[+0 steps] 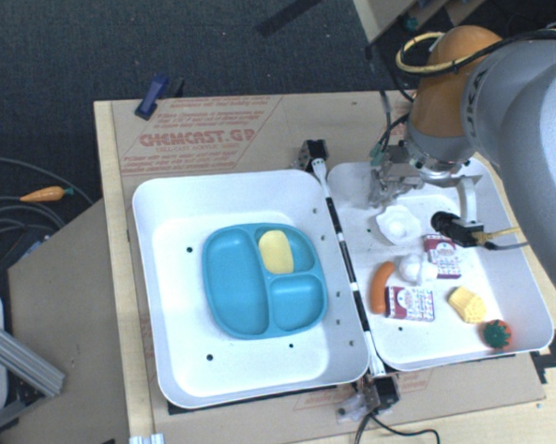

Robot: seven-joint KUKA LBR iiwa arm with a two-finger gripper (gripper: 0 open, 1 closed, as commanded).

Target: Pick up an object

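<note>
The gripper (391,183) hovers just above a white cup (396,224), seemingly approaching to grasp; finger state unclear. Next: descend onto it.

The grey arm's gripper (395,183) hangs over the right shallow white bin (522,295), just above a white cup-like object (396,224). A blue divided plastic tray (263,279) holding a yellow oval piece (276,251) sits in the left white bin (171,317).
</note>
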